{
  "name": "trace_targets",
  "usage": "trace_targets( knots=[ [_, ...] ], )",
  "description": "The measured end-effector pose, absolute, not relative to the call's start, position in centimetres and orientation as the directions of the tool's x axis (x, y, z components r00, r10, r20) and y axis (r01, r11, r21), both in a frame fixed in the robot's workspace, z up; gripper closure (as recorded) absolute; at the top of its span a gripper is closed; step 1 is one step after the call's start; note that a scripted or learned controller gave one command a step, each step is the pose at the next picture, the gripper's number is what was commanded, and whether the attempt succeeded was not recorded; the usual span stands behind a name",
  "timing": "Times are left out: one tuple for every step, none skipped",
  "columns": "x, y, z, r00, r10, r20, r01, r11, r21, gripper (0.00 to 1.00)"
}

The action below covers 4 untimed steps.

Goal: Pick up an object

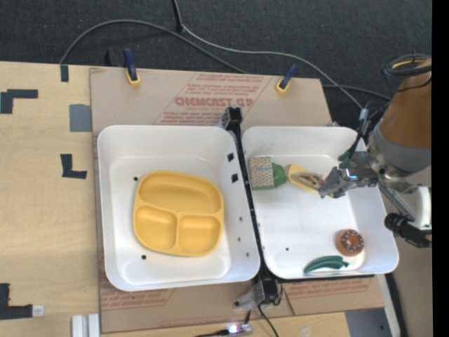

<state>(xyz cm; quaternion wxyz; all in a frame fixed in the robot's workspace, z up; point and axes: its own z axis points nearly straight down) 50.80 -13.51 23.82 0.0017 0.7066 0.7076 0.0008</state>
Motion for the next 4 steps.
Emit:
trace_targets(
  knots=[
    [51.7, -7.8, 24.4, -0.008, 1.000, 0.002, 1.000, 0.008, 0.000, 1.00],
    [53.6, -2.5, 24.7, -0.006, 1.000, 0.001, 1.000, 0.006, -0.001, 1.00],
    [54.3, 2.9, 23.0, -0.006, 1.000, 0.000, 1.000, 0.006, -0.004, 1.00],
    [56.5, 8.5, 23.0, -0.007, 1.000, 0.001, 1.000, 0.007, -0.001, 1.00]
  ],
)
